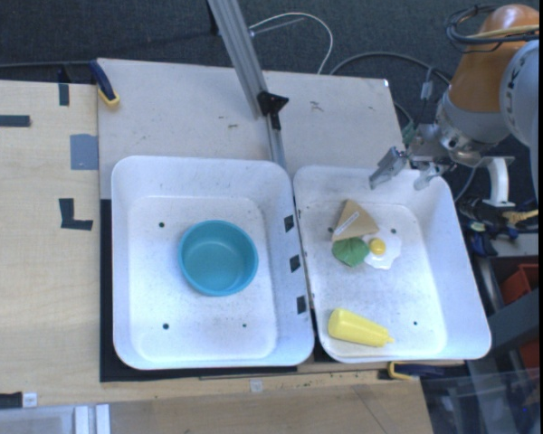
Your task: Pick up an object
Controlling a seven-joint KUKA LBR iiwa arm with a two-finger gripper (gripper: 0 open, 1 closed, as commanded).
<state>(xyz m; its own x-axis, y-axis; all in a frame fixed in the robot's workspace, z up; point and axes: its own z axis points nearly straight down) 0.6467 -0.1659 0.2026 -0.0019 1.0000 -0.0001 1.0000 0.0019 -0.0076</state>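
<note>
The right bin (452, 269) holds a tan wedge like a sandwich piece (354, 219), a green leafy piece (348, 250), a fried egg toy (381, 251) and a yellow corn-like piece (357, 328). The first three lie bunched together near the bin's middle; the yellow one lies alone near the front edge. My gripper (404, 172) hangs over the bin's back right corner, up and to the right of the tan wedge. Its two fingers stand spread apart, open, with nothing between them.
A blue bowl (218, 257) sits in the left bin (136, 197). A slanted metal pole (244, 52) rises from behind the bins' divider. Cables run across the bench behind the right bin. A yellow clamp (106, 87) sits at the far left corner.
</note>
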